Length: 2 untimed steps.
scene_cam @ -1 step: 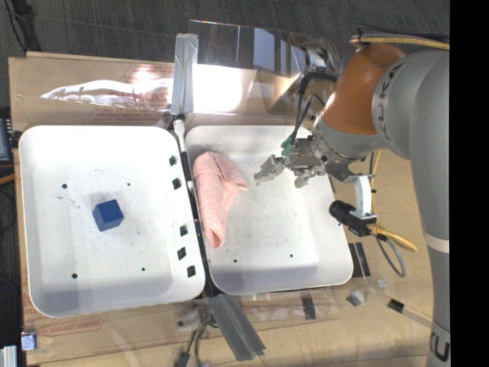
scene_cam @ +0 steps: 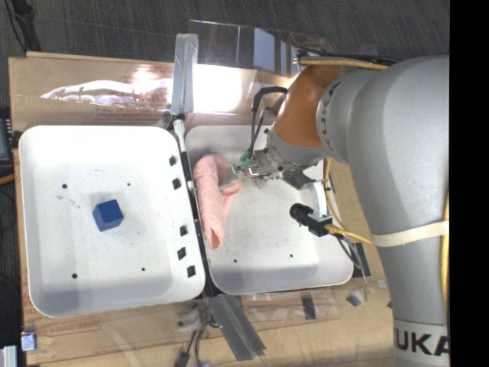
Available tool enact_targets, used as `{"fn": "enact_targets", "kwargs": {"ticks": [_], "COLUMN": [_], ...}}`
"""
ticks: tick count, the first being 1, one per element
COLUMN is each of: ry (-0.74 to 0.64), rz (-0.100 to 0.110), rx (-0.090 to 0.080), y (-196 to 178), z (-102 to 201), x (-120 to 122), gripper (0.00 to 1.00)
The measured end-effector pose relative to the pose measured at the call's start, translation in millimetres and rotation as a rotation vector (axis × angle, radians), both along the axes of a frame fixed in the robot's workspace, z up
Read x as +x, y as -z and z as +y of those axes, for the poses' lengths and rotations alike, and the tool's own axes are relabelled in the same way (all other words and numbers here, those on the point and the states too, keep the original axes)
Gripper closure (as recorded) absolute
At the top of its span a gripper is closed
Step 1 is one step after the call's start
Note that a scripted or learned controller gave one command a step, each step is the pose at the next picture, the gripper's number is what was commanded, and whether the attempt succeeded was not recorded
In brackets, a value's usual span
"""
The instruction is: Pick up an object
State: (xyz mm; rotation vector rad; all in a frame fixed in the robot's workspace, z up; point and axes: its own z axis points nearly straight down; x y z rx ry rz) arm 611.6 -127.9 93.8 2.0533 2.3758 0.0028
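Note:
A pink cloth (scene_cam: pixel 210 196) lies bunched along the left wall of the right bin (scene_cam: pixel 263 270). My gripper (scene_cam: pixel 235 172) reaches down into that bin from the right and sits at the cloth's upper right edge, touching or just over it. Whether any cloth is between the fingers is hidden by the wrist. A blue cube (scene_cam: pixel 108 214) rests in the left bin (scene_cam: pixel 46 281), left of its centre and far from the gripper.
The grey arm with its orange band (scene_cam: pixel 302 113) covers the right bin's far right part. A black cable connector (scene_cam: pixel 304 215) hangs over the right bin. A divider with black clips (scene_cam: pixel 183 205) separates the bins. Shiny plastic (scene_cam: pixel 107 94) lies behind the left bin.

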Motion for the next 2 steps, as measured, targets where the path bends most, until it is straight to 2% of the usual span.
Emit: {"fn": "enact_targets", "kwargs": {"ticks": [1, 2], "ry": [-0.003, -0.156], "rz": [0.001, 0.003], "rx": [0.001, -0.001], "y": [-11, -99], "z": [0, 72], "x": [0, 46], "gripper": [1.00, 1.00]}}
